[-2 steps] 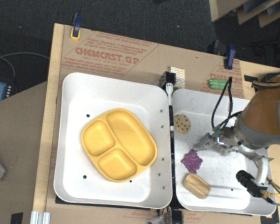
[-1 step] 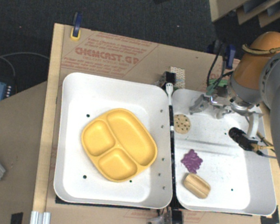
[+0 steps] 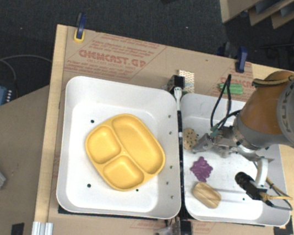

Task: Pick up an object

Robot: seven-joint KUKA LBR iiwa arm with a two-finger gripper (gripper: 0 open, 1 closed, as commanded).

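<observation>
Gripper [image 3: 205, 144] low in right bin [image 3: 227, 203], grip state can't be told, nothing seen held; purple object [image 3: 201, 168] lies just beside it, so pick judged not yet done.

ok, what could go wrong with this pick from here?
1. The gripper is beside the speckled beige piece, which lies against the inner wall of the right bin; closing there might clip the wall or miss.
2. The purple cluster and tan lump lie close together; a descent between them may just shove them aside.
</observation>
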